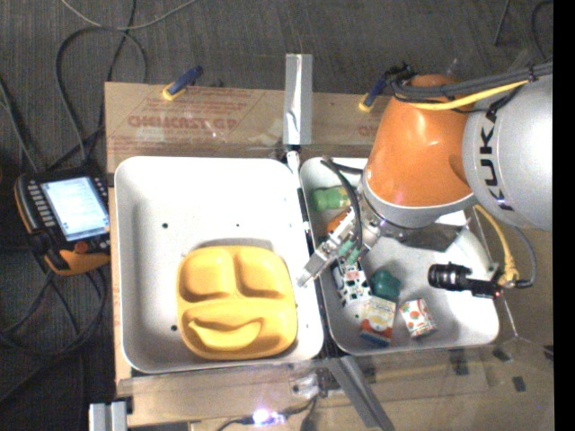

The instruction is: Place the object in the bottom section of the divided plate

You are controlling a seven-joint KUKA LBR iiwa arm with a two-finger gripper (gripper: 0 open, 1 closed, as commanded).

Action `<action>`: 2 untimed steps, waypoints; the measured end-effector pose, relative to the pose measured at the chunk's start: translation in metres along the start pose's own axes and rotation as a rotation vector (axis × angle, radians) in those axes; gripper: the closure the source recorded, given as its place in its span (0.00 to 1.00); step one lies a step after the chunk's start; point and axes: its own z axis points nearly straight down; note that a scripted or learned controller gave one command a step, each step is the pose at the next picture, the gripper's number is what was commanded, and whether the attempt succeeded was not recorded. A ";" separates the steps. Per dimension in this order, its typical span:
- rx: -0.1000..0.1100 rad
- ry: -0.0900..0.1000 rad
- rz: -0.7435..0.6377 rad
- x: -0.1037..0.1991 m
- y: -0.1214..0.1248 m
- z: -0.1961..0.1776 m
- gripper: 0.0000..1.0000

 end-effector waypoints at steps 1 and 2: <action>-0.001 -0.006 0.580 -0.001 0.023 -0.157 0.00; 0.000 -0.005 0.469 -0.023 0.040 -0.157 0.00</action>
